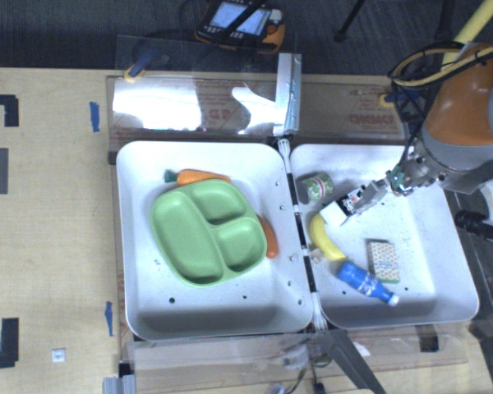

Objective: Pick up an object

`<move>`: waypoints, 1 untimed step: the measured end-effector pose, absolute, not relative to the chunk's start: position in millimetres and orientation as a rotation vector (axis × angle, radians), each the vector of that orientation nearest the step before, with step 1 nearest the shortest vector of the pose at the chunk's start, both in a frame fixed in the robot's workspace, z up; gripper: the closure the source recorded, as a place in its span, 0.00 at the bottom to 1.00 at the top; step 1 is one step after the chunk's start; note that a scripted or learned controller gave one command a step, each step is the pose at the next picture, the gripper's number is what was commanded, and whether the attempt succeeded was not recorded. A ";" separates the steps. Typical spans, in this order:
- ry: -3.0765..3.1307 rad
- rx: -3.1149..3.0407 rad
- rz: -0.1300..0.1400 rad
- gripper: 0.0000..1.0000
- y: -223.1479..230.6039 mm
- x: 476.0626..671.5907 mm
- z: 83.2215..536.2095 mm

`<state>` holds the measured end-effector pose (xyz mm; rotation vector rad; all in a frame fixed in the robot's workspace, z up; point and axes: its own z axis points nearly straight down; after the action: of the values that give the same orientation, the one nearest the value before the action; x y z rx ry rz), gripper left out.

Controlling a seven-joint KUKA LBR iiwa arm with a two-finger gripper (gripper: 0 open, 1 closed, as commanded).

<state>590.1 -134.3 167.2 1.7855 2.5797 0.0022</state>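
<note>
We see the gripper (351,204) low near the right bin's (444,302) left wall, poised above the banana (324,238); whether it grips, we cannot tell.

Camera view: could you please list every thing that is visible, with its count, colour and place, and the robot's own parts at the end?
Shallow white plastic bins: two, white, side by side on the bench.
Green divided plastic plate: one, green, middle of the left bin.
Orange carrot-shaped toys: two, orange, one at the plate's far edge, one at its right edge.
Small green-labelled can: one, green and silver, far left part of the right bin, lying on its side.
Yellow toy banana: one, yellow, left side of the right bin.
Blue plastic bottle: one, blue with pale cap, near part of the right bin.
Patterned small box: one, pale with red-green pattern, beside the bottle.
Handheld control pendant: one, black and orange, beyond the bench.
Gripper: one, black and white, above the right bin between can and banana.
</note>
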 end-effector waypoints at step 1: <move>2.672 1.649 0.002 0.00 -129.9 537.0 92.9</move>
<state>537.0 -129.9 92.9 1.6485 2.6715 0.0024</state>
